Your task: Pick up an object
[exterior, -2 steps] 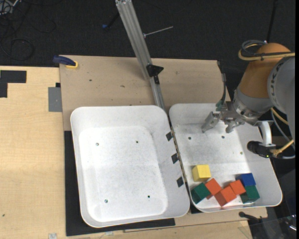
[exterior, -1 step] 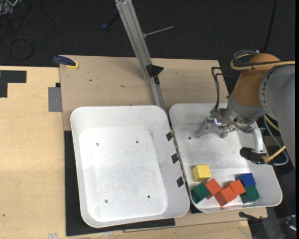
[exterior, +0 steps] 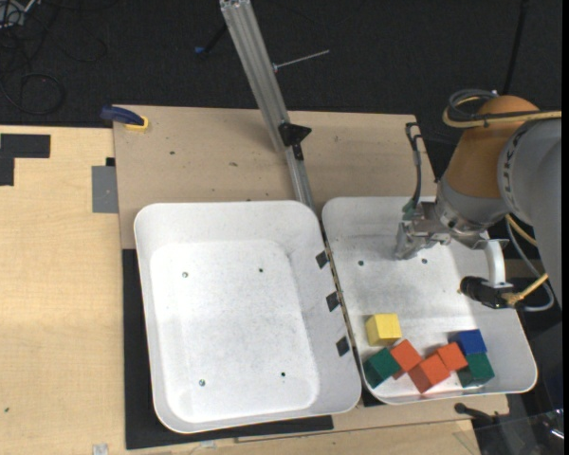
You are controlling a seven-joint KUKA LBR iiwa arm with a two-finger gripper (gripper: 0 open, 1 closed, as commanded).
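Nothing picked yet: hand (exterior: 410, 245), grip unreadable, over bare floor of right bin (exterior: 360, 218), well apart from blocks (exterior: 427, 356) at the near end.

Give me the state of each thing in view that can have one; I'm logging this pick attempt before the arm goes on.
Two-finger gripper: over the right bin's upper part, holding nothing visible.
Yellow cube block: resting in the right white bin, apart from the gripper.
Orange blocks: lying clustered at the bin's near edge.
Green blocks: lying in the same cluster.
Blue block: resting beside the orange ones.
Left white bin: flat on the bench.
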